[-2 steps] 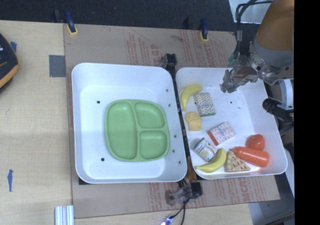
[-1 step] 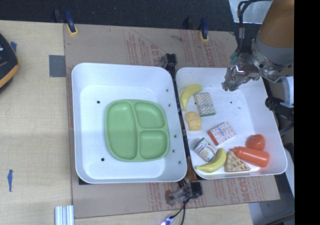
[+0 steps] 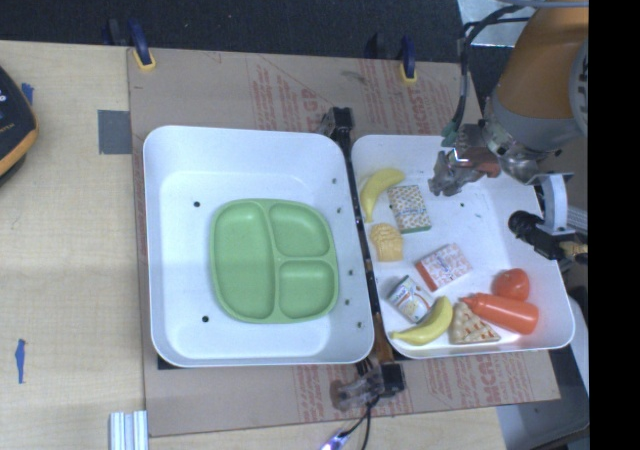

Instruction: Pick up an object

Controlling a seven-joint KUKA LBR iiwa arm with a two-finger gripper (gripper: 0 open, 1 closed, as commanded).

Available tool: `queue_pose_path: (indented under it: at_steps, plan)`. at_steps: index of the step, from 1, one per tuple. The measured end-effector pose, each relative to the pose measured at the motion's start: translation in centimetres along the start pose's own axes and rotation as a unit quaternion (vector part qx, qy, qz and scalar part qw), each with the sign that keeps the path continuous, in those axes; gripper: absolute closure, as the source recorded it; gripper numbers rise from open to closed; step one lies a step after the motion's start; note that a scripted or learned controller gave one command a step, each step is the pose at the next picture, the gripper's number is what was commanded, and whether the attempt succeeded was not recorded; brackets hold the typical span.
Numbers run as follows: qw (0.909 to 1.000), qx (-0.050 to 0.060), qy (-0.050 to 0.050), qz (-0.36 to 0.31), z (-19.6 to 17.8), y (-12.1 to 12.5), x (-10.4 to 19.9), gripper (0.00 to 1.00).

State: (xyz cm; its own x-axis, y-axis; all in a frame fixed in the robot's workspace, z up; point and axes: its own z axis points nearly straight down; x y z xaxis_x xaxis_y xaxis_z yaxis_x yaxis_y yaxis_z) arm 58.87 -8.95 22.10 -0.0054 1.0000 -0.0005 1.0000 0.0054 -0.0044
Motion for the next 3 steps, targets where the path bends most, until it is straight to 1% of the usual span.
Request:
queue_pose_path:
  at_steps: [1,2,3]
  plan:
    - [1.0000,0.001,0.000,-0.002,-1.1,0.0,-0.1,1.00]
    - [1.0000,0.000,0.000,0.001,0.0,-0.8,-0.1,1.00]
    - [1.0000,-0.001,0.000,0.000,-0.7,6.8,-0.6,1.00]
